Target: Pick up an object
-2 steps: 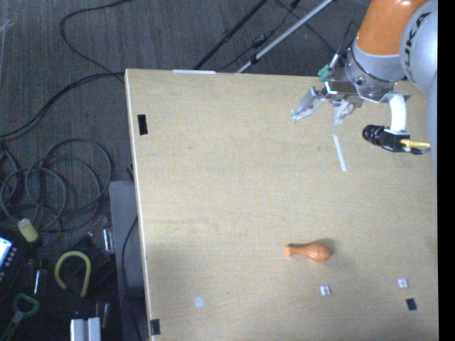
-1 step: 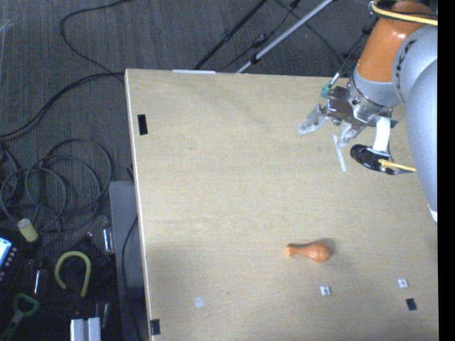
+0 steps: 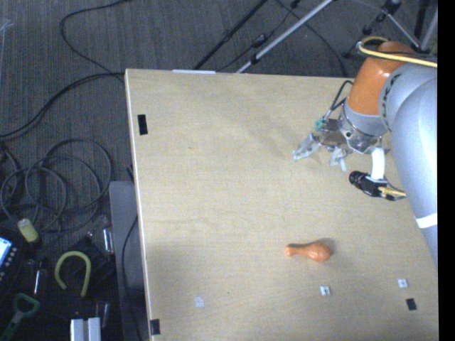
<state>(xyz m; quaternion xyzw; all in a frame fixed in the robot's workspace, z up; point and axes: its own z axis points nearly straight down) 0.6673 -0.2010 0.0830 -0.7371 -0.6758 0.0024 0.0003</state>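
End effector (image 3: 320, 153) fingers blurred, indistinct

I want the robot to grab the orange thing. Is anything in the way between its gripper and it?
No. In the camera view, only bare tan board lies between the gripper and the orange pear-shaped object.

no readable text, labels or numbers anywhere
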